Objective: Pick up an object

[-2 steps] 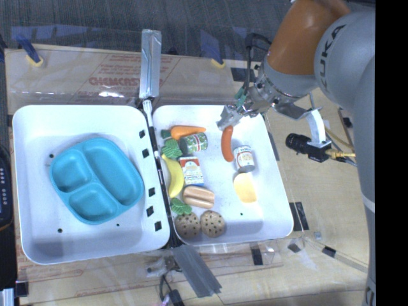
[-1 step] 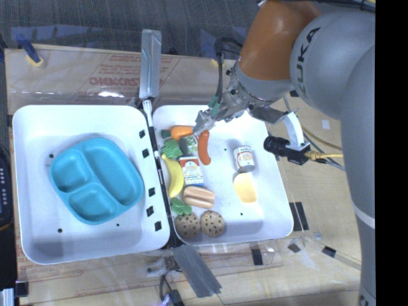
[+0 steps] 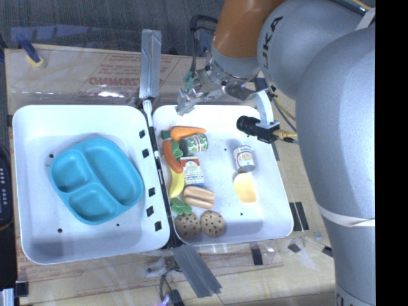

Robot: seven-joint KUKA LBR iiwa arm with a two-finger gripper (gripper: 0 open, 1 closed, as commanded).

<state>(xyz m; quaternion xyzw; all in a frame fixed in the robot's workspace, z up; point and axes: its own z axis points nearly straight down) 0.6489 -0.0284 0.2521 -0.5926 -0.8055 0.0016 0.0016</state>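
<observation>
Right now gripper [image 3: 186, 101] hangs over right bin's [image 3: 268, 215] back-left rim, jaw state unclear, carrot [image 3: 189, 132] just below

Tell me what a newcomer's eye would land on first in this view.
First, the big grey arm with its orange band, reaching in from the right, its gripper hanging over the far edge of the right bin. Next, the bright blue divided tray lying alone in the left bin. Then the cluster of toy food along the right bin's left side, such as a carrot, a banana and two cookies.
</observation>
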